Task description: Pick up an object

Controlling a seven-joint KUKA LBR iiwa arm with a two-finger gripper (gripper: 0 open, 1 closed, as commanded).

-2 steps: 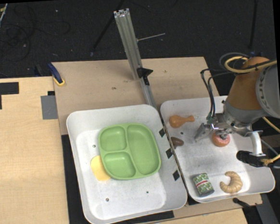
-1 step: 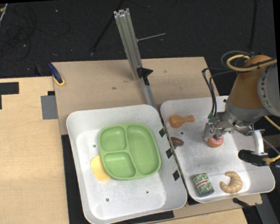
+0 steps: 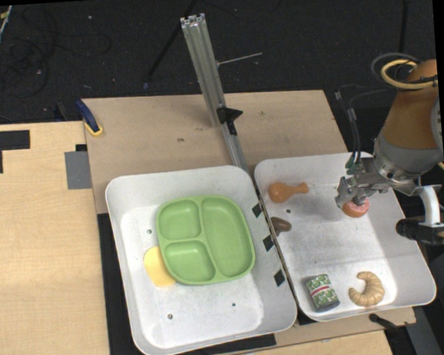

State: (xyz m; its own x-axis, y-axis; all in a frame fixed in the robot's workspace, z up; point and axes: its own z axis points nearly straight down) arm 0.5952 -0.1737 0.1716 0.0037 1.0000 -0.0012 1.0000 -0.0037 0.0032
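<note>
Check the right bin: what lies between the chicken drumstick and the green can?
In the camera view, a small brown piece lies near the line from the drumstick to the green can, close below the drumstick; the rest is bare bin floor.

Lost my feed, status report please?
Gripper low in right bin, over red item. Grasp unconfirmed. Drumstick alongside, apart.

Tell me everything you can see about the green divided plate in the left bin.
The green divided plate is light green, looks like plastic, and has rounded corners and three compartments: one long on its right side, two smaller on its left. It lies flat, right side up, near the middle of the left bin, slightly rotated. A yellow object pokes out from under its lower-left edge. Nothing sits in its compartments.
</note>
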